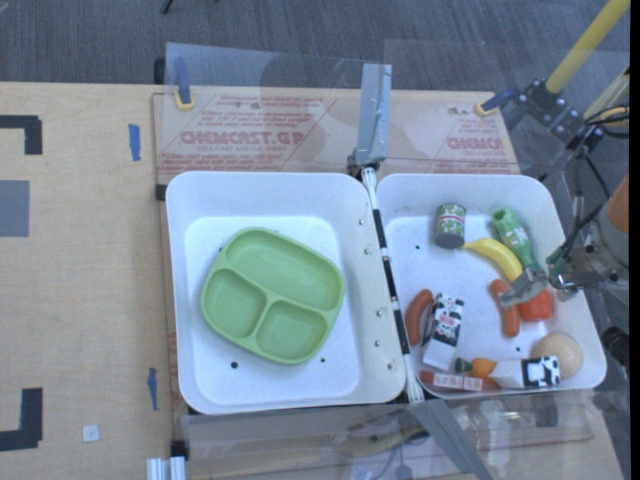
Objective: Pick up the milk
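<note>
A small white carton with black cow patches, the milk (443, 332), stands in the right bin (400, 230) near its lower left, beside a red sausage (418, 314). A second cow-patched white pack (536, 372) lies along the bin's front edge. My gripper (526, 286) reaches in from the right and hangs over the right side of this bin, just above an orange-red piece (512, 315) and below the banana (497, 256). It is well to the right of the milk carton and apart from it.
The right bin also holds a small can (450, 225), a green bottle (512, 230), a beige round thing (558, 351) and a carrot (481, 366). In the left bin (190, 268) lies a green divided plate (272, 293). A ridge separates the bins.
</note>
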Controlling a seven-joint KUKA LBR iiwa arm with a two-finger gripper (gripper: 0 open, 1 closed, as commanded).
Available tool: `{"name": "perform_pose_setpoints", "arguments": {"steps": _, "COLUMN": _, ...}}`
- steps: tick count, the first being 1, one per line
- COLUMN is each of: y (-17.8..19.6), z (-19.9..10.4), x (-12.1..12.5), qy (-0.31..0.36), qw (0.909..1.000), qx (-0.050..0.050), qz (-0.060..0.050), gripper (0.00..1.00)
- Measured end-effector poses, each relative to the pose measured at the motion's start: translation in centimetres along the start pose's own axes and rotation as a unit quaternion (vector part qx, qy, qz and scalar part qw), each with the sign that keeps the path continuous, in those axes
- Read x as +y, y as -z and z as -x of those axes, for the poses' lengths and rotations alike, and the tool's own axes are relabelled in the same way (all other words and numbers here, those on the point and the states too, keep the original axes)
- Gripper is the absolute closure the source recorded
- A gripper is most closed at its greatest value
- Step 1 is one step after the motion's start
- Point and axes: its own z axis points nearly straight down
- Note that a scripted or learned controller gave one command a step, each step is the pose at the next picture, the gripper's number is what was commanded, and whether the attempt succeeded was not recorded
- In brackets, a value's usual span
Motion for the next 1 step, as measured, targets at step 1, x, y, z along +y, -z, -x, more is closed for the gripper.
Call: {"name": "perform_pose_setpoints", "arguments": {"steps": 1, "y": -8.12, "z": -5.76, "x": 0.58, "qy": 0.112, "qw": 0.9937, "qx": -0.005, "qz": 0.011, "gripper": 0.0}}
